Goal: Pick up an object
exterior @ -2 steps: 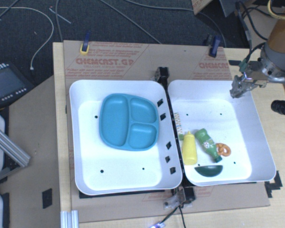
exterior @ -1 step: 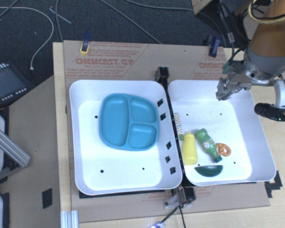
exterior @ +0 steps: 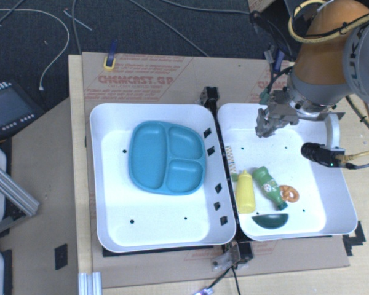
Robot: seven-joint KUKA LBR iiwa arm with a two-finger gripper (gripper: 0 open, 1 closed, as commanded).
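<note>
- Camera view is showing the grey two-finger gripper (exterior: 267, 129) hanging over the upper part of the right shallow white plastic bin (exterior: 338, 201), well apart from the cluster of things lying near that bin's lower left; nothing is sitting between the fingers; whether they are spread or pressed together I cannot tell, since they are reading as one dark blurred mass.
- Judging by this, the approach step is in hand; no grasp is being made yet.
- Candidate things are lying together in the right bin: a yellow plastic squeeze bottle (exterior: 245, 190) lying lengthwise beside the divider; a green plastic bottle with a white label (exterior: 268, 185) just beside it, tilted; a small orange pretzel-shaped toy (exterior: 289, 193) touching or nearly touching the green bottle; a dark teal plastic bowl (exterior: 270, 220) below them near the bin's front rim.
- Next move, as I am judging it, is calling for the gripper to travel toward the front of the bin, line up over one thing, and descend; the crowding is making a clean single pick harder.
- Counting: two white bins on the worktop; one light blue three-compartment plastic plate (exterior: 168, 158) in the left shallow white plastic bin (exterior: 111, 183); one yellow bottle; one green bottle; one pretzel toy; one teal bowl; one gripper.
</note>
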